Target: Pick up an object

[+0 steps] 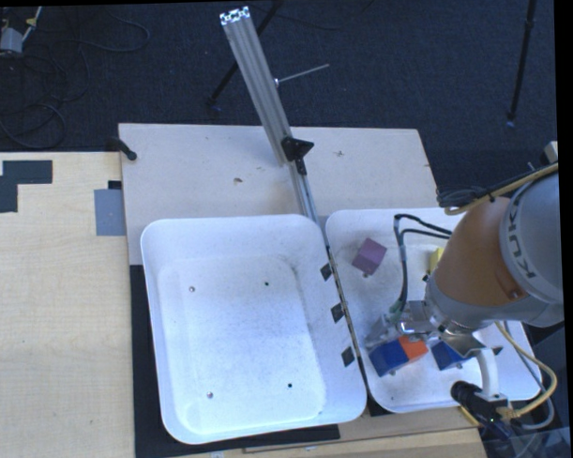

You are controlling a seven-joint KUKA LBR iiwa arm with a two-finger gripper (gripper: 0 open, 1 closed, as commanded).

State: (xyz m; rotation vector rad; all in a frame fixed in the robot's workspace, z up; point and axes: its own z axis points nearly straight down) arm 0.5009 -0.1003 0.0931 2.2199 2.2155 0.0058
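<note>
As seen from the fixed camera above the bench:
Arm: grey with orange band, reaching from the right, low over the right bin.
Gripper: down among the blocks; grip state cannot be told.
Blue block: right bin, just beside an orange block.
Second blue block: near the arm.
Purple block: right bin, farther back, apart.
Left bin: white, beside the right.

Bench (two white bins)
</note>
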